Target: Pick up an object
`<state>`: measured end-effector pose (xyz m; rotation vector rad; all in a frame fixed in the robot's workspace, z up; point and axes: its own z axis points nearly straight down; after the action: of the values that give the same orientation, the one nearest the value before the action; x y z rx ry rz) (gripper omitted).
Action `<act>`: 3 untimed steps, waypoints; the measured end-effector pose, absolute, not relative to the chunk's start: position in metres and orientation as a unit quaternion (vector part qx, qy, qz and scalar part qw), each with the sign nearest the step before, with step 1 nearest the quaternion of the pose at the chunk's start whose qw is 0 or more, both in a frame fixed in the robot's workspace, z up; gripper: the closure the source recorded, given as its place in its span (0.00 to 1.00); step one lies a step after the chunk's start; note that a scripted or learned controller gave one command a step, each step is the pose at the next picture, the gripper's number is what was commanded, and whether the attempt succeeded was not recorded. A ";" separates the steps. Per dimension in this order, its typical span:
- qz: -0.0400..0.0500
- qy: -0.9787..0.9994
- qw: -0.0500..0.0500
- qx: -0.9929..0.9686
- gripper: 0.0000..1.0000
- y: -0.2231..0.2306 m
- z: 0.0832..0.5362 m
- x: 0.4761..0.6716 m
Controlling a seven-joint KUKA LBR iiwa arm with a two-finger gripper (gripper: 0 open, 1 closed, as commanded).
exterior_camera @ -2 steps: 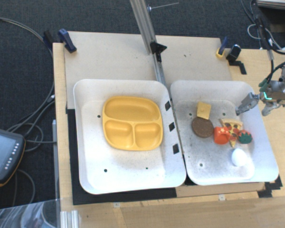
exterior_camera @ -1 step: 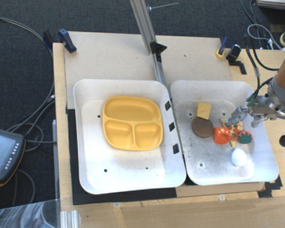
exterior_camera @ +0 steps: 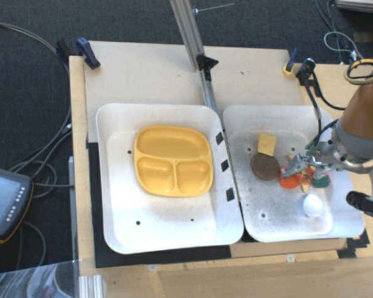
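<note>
Floor: dark carpet surrounds the bench, with loose cables on the left and upper right.
Bench (exterior_camera: pixel 143 73): pale wooden top, seen from above at a slant, carrying two shallow white bins side by side.
Left bin (exterior_camera: pixel 112 185): holds a yellow divided plate (exterior_camera: pixel 173 161) lying flat near its middle, with one wide compartment above two smaller ones.
Right bin (exterior_camera: pixel 248 210): holds a cluster of small objects toward its right half.
Arm (exterior_camera: pixel 360 120): grey with an orange band, reaching in from the right above the right bin.
Gripper (exterior_camera: pixel 301 161): low over the cluster, just beside the orange object; whether it is apart or together cannot be told.
Brown disc (exterior_camera: pixel 265 166): lies flat, touching the yellow block.
Yellow block (exterior_camera: pixel 267 144): sits just above the disc.
Orange object (exterior_camera: pixel 290 180): lies right of the disc, beside small red and green pieces.
White ball (exterior_camera: pixel 312 205): rests nearest the bin's front edge.
</note>
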<state>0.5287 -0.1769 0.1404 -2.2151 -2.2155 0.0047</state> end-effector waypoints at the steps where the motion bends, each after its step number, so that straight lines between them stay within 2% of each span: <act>1: -0.002 -0.708 -0.002 -0.707 0.00 -0.177 0.107 0.531; 2: -0.001 -0.707 -0.001 -0.707 1.00 -0.177 0.115 0.530; 3: -0.002 -0.708 -0.004 -0.707 1.00 -0.181 0.179 0.532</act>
<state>0.5319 -0.1806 0.1790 -2.2254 -2.2281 -0.0057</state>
